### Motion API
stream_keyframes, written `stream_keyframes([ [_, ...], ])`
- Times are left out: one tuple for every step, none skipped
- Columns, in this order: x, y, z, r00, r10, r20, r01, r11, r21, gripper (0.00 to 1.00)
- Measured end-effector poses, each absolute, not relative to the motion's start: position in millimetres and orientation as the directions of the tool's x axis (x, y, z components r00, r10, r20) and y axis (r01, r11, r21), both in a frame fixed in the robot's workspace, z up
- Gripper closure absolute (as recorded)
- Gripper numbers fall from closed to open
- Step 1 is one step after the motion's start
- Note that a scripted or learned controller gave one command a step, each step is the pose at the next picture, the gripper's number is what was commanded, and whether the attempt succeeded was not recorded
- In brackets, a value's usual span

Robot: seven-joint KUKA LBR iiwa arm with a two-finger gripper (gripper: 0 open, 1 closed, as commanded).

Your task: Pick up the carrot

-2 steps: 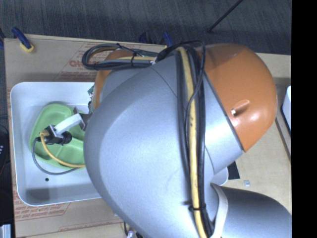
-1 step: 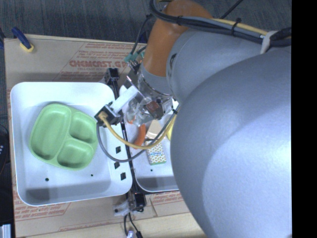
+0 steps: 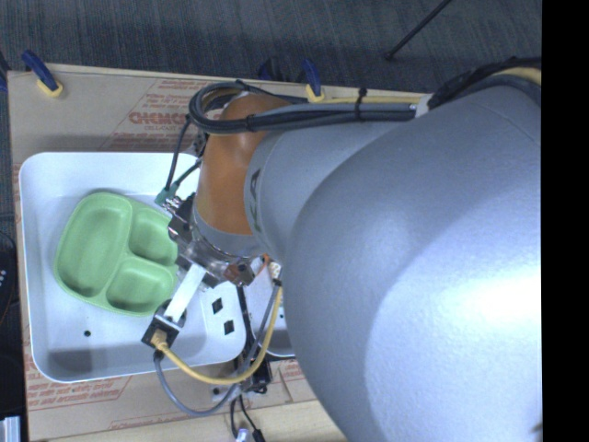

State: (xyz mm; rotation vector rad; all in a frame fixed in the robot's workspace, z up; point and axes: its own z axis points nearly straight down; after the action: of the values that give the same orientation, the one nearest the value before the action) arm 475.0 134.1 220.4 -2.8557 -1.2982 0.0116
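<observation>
Looming grey arm (image 3: pixel 405 274) with its orange band hung just right of the green three-compartment plastic tray (image 3: pixel 115 251) in the white bin (image 3: pixel 41 274), carrot unseen, grasp undecided — gripper state hidden.

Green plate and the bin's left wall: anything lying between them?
No. In the camera view the stretch between the green plate and the left wall of the white bin is bare white floor.
</observation>
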Motion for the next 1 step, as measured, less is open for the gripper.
stream_keyframes([
  [475.0,135.0,230.2,0.652,0.758,-0.007,0.758,-0.652,-0.012,1.00],
])
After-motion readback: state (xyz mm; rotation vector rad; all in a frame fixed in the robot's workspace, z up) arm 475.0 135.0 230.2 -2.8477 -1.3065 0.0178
